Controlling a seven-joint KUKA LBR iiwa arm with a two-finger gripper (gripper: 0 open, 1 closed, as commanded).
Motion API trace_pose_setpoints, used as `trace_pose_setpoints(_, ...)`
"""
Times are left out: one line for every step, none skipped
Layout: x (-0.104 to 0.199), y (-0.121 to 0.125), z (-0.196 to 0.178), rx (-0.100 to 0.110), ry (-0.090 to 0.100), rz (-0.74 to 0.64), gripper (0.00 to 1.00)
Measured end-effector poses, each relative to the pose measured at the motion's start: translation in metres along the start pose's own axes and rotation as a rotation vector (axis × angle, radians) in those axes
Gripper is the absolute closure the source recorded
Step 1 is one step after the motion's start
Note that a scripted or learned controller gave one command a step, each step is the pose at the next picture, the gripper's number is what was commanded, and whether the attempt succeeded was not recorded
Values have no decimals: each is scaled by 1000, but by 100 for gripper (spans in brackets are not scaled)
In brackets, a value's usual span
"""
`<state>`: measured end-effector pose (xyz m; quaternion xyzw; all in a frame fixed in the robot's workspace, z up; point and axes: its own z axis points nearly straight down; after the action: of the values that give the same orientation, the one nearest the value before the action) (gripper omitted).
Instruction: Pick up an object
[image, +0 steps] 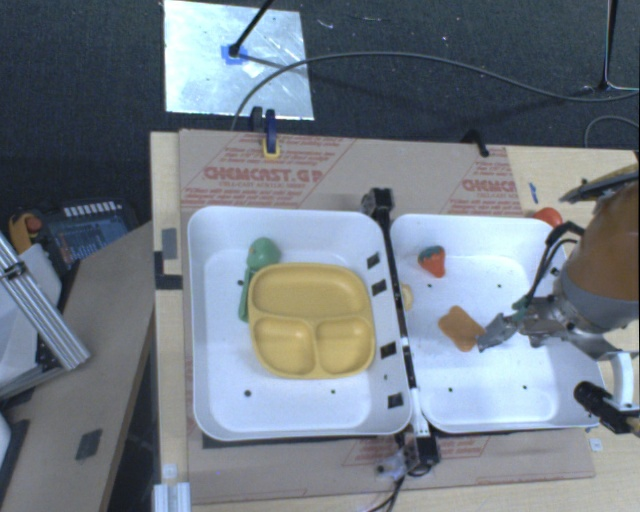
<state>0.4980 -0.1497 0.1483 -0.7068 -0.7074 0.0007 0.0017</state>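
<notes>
Robotics lab, two white bins (300, 225) on a cardboard-covered counter (340, 165), loose cables (450, 70) over dark carpet (80, 100), aluminium framing (40, 310), handheld control pendant (85, 235)

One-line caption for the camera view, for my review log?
Gripper beside the tan piece in the right bin; strawberry behind, yellow tray in the left bin.

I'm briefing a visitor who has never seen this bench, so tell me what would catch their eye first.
The yellow divided tray stands out first, lying in the left bin with a green object tucked at its upper left edge. In the right bin, the gripper reaches in from the right, right beside a tan, toast-like piece, with a small red-and-green toy further up.
</notes>
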Motion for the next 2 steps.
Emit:
trace_pose_setpoints(-4, 6, 59, -1, 0, 0, 0)
trace_pose_setpoints(-4, 7, 46, -7, -3, 1, 100)
